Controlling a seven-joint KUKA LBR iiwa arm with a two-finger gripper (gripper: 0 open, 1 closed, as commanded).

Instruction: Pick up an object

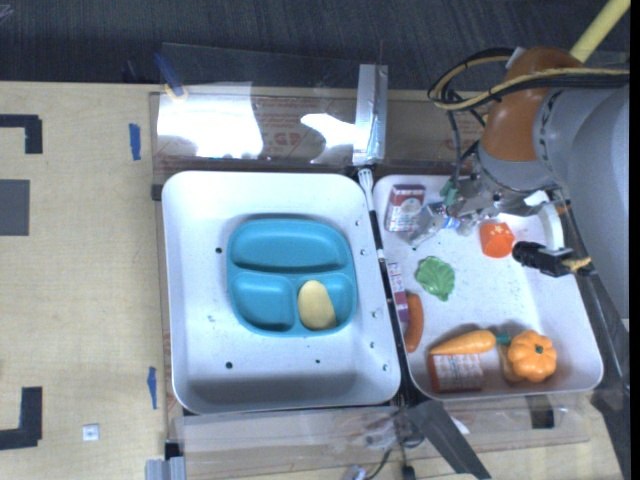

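Observation:
The right white bin holds several things. A red-and-white can lies at its far left corner, a green leafy piece near the middle and a small red-orange piece to the right of it. Along the front lie a carrot, a red-labelled jar and an orange pumpkin. A sausage rests against the left wall. My gripper hangs low over the bin's far part, just right of the can, between it and the red-orange piece.
The left white bin carries a blue divided tray with a yellow egg-shaped thing in its front right compartment. A clear panel and a metal post stand behind the bins.

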